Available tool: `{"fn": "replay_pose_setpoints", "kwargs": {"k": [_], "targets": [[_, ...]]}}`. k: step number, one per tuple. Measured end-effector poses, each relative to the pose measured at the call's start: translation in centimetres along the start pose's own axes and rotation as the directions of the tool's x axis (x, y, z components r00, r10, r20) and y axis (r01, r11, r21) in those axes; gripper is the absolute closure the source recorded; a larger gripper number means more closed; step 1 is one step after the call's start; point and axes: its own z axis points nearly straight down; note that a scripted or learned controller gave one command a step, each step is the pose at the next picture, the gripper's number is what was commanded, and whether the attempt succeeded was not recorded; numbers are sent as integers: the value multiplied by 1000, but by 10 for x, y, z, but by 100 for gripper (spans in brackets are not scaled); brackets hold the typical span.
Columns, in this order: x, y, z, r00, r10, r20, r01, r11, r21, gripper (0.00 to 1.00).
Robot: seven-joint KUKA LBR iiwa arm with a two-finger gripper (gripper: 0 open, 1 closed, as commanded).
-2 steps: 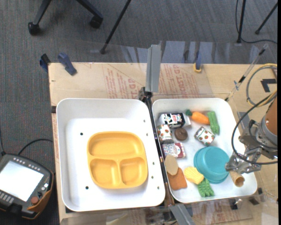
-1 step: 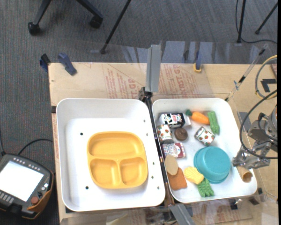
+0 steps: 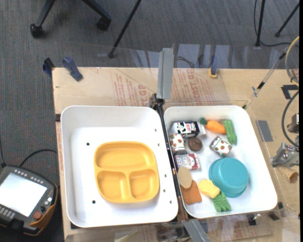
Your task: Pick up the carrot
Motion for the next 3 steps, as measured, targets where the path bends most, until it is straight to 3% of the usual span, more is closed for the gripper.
{"fn": "replay_pose_setpoints", "kwargs": {"k": [1, 2, 3], "targets": [[-2, 2, 62, 928, -373, 4, 373, 928, -7, 100], [-1, 1, 26, 761, -649, 4, 649, 761, -3, 100], [-8, 4, -48, 468, -884, 4, 884, 468, 0, 100]]}}
